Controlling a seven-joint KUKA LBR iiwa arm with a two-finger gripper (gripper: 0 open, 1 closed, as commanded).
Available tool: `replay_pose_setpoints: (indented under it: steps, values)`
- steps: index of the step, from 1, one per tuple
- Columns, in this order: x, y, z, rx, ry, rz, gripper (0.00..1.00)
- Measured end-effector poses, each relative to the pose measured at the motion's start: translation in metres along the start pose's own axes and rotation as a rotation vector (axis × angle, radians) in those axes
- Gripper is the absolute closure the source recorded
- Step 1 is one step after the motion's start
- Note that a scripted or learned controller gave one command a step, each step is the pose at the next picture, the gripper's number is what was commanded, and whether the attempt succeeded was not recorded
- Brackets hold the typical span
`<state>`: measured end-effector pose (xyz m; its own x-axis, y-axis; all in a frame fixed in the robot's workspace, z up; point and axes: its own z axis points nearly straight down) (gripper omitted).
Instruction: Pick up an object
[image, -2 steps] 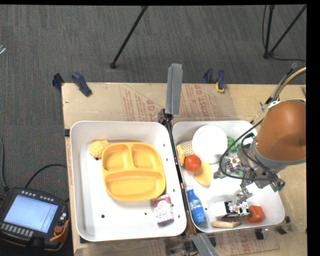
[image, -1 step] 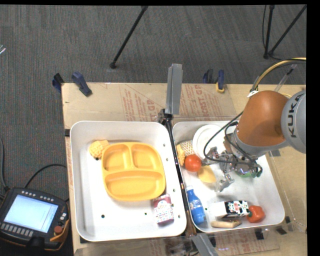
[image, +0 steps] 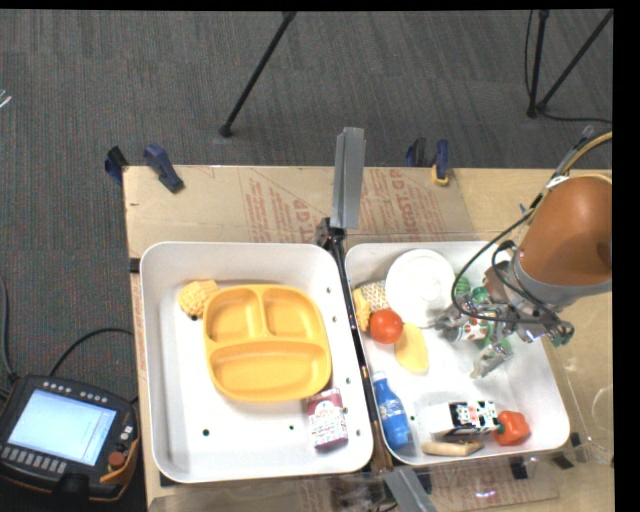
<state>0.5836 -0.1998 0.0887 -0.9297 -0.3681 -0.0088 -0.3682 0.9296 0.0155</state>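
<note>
My gripper hangs over the middle of the right bin, reaching in from the right under the orange wrist band. Its two fingers stand spread apart, open, with nothing between them. Just left of it lie a yellow banana-shaped piece and a red tomato. A white round plate sits behind them. Toward the bin's front lie a black-and-white box, a red pepper, a tan stick and a blue bottle.
The left bin holds a yellow divided plate, a yellow corn piece and a small pink box. A waffle-textured piece lies by the divider between the bins. A teach pendant lies off the bench at the lower left.
</note>
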Motion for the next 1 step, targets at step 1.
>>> replay_pose_setpoints:
  steps: [1]
  values:
    - [-0.0132, 0.0454, 0.0022, 0.011, 0.009, -0.135, 0.00]
